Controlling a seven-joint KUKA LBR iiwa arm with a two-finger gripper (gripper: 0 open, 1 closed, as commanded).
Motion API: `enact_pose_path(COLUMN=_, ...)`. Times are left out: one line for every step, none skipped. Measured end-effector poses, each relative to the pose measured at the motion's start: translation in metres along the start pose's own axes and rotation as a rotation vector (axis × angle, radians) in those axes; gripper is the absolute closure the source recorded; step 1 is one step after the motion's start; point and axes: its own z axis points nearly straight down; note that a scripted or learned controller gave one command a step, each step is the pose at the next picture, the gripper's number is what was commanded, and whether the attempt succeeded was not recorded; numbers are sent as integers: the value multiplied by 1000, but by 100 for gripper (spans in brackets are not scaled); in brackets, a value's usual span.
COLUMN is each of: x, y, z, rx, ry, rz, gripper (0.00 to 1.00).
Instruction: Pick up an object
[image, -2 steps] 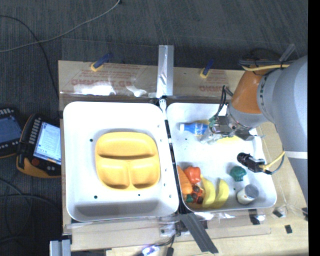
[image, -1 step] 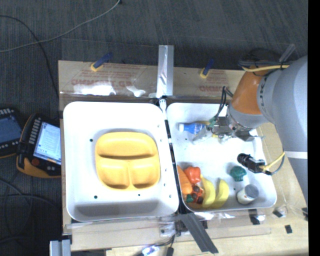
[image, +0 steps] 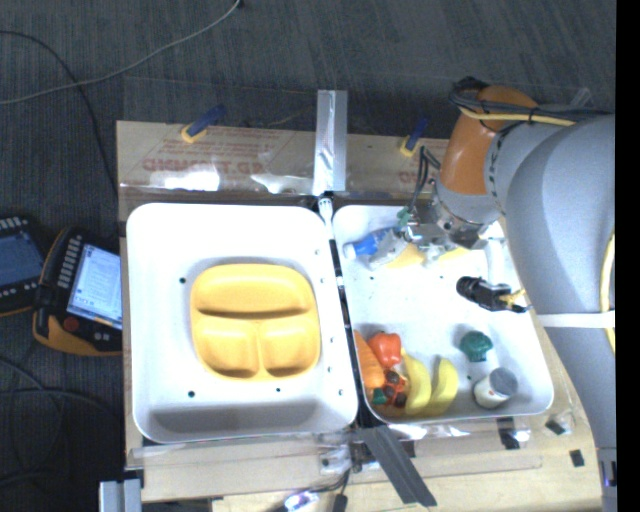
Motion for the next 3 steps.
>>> enact_pose_path(x=1, y=0, z=4, rx=8, ry=-1, rz=76, gripper=0)
enact_pose_path(x=0, y=1, z=4, rx=2, ry=-7, rz=6, gripper=0)
enact_pose_path(x=4, y=1, z=-5, rx=4, ry=-3, rz=2, gripper=100)
